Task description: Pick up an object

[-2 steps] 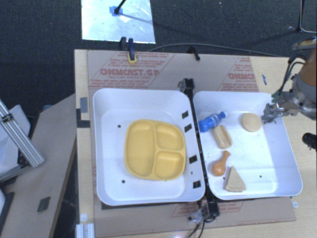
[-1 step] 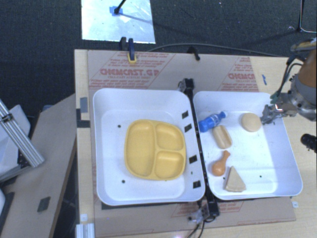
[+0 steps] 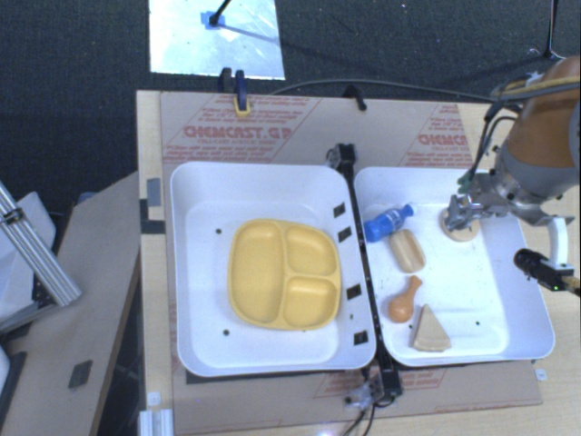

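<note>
On the bench (image 3: 154, 243) stand two white bins side by side. The left bin (image 3: 195, 271) holds a yellow divided plate (image 3: 284, 273), which lies flat near the middle of it. The plate looks like stiff, light plastic; its low rim gives little for two fingers to close on.

The right bin (image 3: 522, 312) carries the smaller things. Taking this bin as a clock face, a blue bottle (image 3: 388, 222) lies on its side at about ten o'clock, close to the wall between the bins. Just beside it, toward the centre, lies a tan bread roll (image 3: 408, 250), probably a hard toy, smooth and light. At about seven o'clock rests an orange pear-like piece (image 3: 404, 302) with a narrow neck, and at six o'clock, just beside it, a beige wedge (image 3: 429, 331).

At about one o'clock sits a small round tan disc (image 3: 463, 232), and the pincer (image 3: 459, 213) is directly over it, so I judge this disc to be the thing aimed at. It seems flat, stiff and very light, and perhaps slippery; it should be taken across its edge, at opposite sides, with the fingers low to the bin floor. Whether the pincer is open or closed I cannot tell, and I see nothing gripped in it.
</note>
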